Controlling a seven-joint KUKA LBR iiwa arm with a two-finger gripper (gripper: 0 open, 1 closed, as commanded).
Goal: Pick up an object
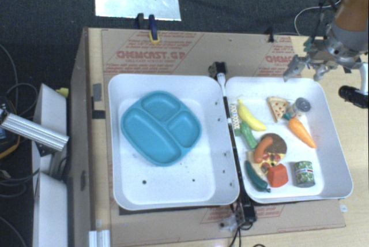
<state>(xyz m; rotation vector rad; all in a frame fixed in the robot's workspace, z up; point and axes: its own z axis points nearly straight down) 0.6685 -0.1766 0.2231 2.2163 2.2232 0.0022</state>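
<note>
gripper [307, 69]: fingers seen spread, nothing held (above right bin's [334, 142] far rim) | right bin: 1 carrot [301, 131], 1 banana [251, 116], 1 can [304, 173], 1 pizza slice [279, 108] | left bin [132, 182]: 1 blue tray [161, 127]

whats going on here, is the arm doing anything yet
The grey arm's two-finger gripper hangs open above the far edge of the right white bin, holding nothing. That bin holds toy food: a yellow banana, a pizza slice, an orange carrot, a green-labelled can and more. The left white bin holds a blue divided plastic tray. Nothing has been picked up so far.
</note>
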